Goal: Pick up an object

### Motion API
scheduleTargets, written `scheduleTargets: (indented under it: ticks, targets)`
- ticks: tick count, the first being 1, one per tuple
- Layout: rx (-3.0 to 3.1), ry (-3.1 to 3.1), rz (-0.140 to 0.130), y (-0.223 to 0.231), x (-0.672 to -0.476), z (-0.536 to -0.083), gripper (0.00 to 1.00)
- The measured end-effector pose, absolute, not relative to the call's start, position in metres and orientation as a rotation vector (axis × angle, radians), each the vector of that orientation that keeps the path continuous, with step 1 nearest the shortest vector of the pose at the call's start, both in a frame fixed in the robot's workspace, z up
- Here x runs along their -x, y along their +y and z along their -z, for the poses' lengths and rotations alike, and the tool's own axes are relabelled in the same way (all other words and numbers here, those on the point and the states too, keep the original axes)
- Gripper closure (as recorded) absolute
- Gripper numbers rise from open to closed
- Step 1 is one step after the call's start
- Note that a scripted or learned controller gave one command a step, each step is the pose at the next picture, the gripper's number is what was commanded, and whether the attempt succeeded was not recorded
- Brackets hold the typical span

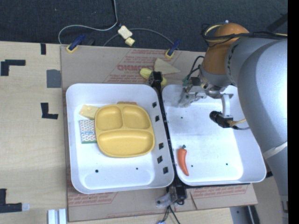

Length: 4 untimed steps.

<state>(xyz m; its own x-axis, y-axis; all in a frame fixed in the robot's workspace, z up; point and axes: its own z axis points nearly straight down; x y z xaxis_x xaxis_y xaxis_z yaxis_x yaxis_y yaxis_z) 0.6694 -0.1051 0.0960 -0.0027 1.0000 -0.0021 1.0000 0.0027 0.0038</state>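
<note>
A small orange carrot-like toy with a green tip (182, 160) lies near the front left corner of the right bin (224, 171). The grey arm with its orange band reaches in from the right. Its gripper (188, 95) hangs over the far left part of the right bin, well away from the carrot. In the left bin (79, 171) a yellow divided plate (124, 129) lies flat. A pale yellow wedge (87, 110) and a small patterned packet (87, 130) sit tucked at the plate's left edge.
The two bins stand on a cardboard sheet (117, 66). A black divider with clips (161, 125) runs between them. A yellow object (146, 72) and a tan card (167, 66) lie behind the bins. Cables and blue clamps cross the dark back edge.
</note>
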Motion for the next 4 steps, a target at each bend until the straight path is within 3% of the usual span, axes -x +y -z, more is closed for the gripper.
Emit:
scheduleTargets:
  ticks: [1,2,3,4]
  targets:
    - [-2.215,2.226,-0.007,-0.054,-0.606,-0.206,1.0]
    - [-2.22,2.224,0.0,-0.057,-0.607,-0.2,0.0]
    - [-2.228,2.225,0.009,-0.056,-0.526,-0.183,0.0]
    - [-2.23,2.22,0.008,-0.097,-0.497,-0.086,0.0]
